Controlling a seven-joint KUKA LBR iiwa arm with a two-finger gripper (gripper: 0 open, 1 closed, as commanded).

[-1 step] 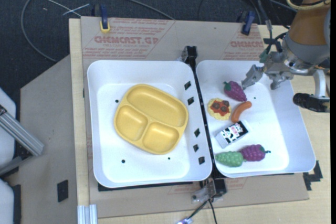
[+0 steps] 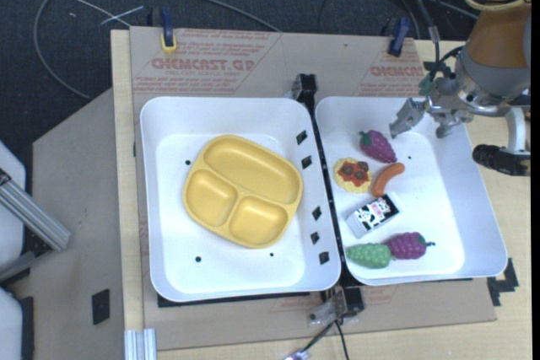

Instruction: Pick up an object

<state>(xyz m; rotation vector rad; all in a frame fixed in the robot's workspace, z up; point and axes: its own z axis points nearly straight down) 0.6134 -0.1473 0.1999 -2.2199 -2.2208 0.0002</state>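
On a cardboard-topped bench over dark carpet, two white bins sit side by side; the left bin holds a yellow divided plate. The gripper hovers with fingers spread wide and empty over the right bin's far end, near a purple grape bunch. With a sausage and pizza slice crowded just beside the grapes, a descent could nudge neighbours or close on nothing.
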